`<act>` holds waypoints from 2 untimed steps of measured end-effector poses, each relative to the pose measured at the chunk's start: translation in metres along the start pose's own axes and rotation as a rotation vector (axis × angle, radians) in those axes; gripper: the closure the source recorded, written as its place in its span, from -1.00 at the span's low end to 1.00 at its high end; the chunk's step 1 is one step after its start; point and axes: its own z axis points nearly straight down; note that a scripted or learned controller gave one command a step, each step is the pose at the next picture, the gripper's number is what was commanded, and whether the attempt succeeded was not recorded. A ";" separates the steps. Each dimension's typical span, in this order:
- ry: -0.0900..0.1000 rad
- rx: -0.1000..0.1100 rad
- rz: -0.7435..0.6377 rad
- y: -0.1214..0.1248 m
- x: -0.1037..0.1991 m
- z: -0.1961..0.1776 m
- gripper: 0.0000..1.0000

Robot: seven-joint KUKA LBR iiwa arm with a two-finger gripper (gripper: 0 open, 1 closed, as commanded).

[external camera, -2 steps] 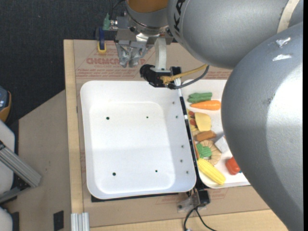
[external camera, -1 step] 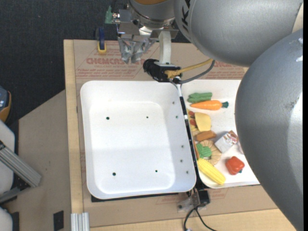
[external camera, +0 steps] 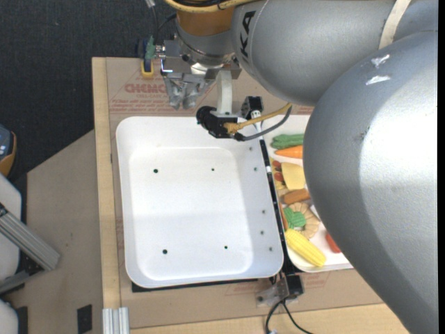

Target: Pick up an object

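Note:
My gripper [external camera: 183, 101] hangs past the far rim of the left bin [external camera: 188, 256], over the brown board, below the orange band of the arm. Its two fingers stand close together with nothing between them. The objects lie in the right bin [external camera: 327, 264], largely hidden by the grey arm: a green vegetable [external camera: 287, 141], an orange carrot [external camera: 292, 153], a yellow block [external camera: 295, 177], a brown sausage [external camera: 295, 197], a green piece [external camera: 295, 218], a yellow corn cob [external camera: 306, 248] and a red piece [external camera: 332, 243]. The gripper is well left of and beyond them.
The big grey arm [external camera: 361, 152] covers most of the right bin. A black cable and clip [external camera: 219, 124] hang over the left bin's far right corner. The left bin's white floor shows a few small black dots. A brown board [external camera: 104, 186] borders the bins.

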 end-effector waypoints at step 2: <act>0.004 -0.012 -0.002 -0.007 0.000 -0.056 1.00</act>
